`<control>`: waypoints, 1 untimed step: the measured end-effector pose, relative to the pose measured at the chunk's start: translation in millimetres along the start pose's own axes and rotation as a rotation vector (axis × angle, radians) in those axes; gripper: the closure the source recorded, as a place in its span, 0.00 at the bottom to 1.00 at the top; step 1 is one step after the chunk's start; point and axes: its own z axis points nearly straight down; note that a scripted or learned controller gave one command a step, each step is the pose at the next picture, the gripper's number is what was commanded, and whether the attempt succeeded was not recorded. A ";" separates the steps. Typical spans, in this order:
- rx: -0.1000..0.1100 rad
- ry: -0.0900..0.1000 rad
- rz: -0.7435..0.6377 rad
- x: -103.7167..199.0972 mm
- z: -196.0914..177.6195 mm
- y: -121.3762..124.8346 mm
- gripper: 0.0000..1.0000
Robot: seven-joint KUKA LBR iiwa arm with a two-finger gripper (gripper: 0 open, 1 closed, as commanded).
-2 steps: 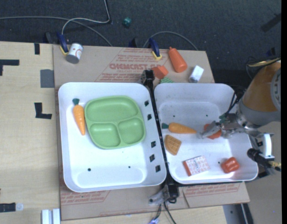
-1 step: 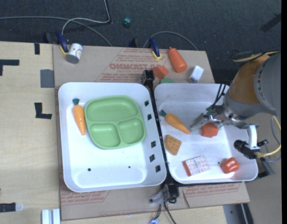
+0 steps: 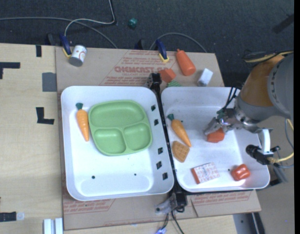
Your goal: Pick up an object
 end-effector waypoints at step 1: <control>0.003 0.004 -0.002 104.0 -88.5 63.8 1.00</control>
